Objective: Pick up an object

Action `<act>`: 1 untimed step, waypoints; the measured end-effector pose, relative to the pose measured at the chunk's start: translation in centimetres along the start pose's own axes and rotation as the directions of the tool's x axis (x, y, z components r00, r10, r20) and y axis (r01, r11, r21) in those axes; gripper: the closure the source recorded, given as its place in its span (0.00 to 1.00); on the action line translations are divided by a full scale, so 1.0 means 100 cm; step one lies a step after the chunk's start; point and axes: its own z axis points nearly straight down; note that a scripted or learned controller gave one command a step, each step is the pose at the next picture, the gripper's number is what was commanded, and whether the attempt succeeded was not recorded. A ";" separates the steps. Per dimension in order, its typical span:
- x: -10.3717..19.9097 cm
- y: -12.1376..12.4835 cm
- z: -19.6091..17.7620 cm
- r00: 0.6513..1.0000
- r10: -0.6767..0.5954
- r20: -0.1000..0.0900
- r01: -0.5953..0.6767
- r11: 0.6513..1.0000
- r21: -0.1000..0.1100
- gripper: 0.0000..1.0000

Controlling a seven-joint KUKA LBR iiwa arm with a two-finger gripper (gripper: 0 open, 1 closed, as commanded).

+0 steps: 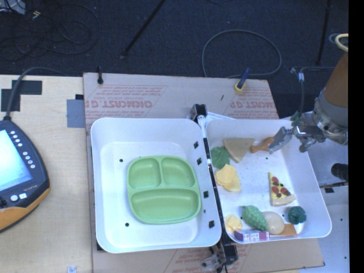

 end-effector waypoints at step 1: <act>-0.026 -0.006 0.151 1.000 0.000 -0.003 0.000 1.000 0.011 0.00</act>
